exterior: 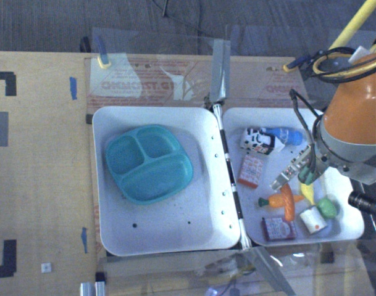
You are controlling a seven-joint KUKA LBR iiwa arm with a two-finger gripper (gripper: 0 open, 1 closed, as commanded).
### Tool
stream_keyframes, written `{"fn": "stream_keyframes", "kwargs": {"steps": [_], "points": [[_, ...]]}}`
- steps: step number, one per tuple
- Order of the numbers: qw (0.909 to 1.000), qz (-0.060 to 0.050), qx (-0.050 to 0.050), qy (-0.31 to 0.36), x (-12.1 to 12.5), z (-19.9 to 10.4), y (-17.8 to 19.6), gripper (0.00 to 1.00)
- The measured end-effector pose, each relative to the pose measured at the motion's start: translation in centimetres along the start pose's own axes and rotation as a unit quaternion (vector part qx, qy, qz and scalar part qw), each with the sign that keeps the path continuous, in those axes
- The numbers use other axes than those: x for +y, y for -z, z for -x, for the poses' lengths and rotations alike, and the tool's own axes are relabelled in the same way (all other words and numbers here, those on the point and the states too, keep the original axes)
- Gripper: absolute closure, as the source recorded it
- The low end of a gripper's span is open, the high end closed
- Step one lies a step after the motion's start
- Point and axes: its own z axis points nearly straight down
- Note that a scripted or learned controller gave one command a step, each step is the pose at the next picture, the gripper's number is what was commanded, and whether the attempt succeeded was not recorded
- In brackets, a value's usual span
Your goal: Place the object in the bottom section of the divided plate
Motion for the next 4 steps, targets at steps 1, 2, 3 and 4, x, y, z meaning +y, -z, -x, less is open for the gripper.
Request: {"fn": "stream_keyframes", "kwargs": {"steps": [1, 2, 3, 4], "points": [[0.9994, -0.001, 0.002, 0.034, 4.2, -4.1, -2.9, 1.0], [0.9939, 0.0, 0.0, 0.11, 7.3, -1.2, 6.2, 1.0], [0.9826, 0.0, 0.001, 0.186, 11.5, -7.4, 1.6, 1.0], [0.9905, 0.001, 0.0, 0.137, 17.3, -8.7, -0.6, 1.0]]}}
